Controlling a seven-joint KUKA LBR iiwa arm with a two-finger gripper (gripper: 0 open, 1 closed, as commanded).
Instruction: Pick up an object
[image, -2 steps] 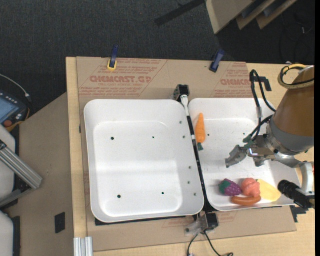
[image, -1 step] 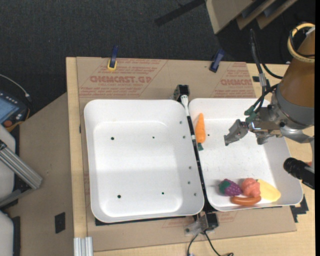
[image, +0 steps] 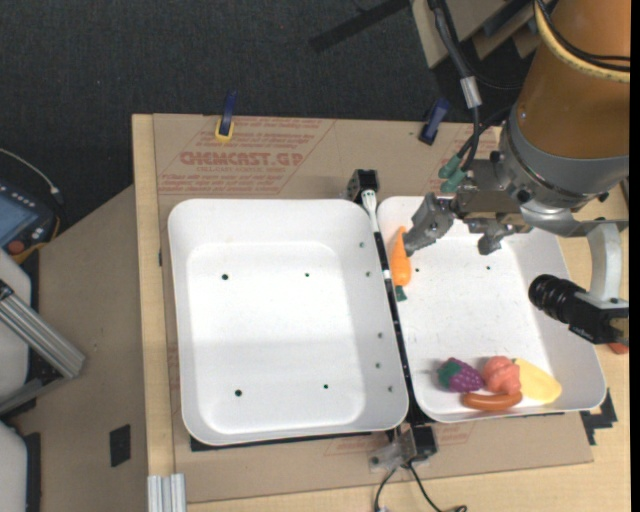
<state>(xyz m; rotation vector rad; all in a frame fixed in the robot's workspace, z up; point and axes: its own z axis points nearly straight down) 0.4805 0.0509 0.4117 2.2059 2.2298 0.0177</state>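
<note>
Over the right bin (image: 575, 385) you see the pincer (image: 455, 232) hanging near the far left corner, its two grey fingers spread apart with nothing between them. Just beside the left finger (image: 428, 224), an orange carrot (image: 399, 261) with a green tip lies against the bin's left wall, close to the divide between the bins. At the near side of the same bin, you find a cluster touching each other: purple grapes (image: 461, 375), a reddish fruit (image: 502, 373), a yellow piece (image: 540, 383) and an orange-red curved piece (image: 491, 401). On the worktop (image: 250, 155), the left bin (image: 190, 300) sits beside it.
</note>
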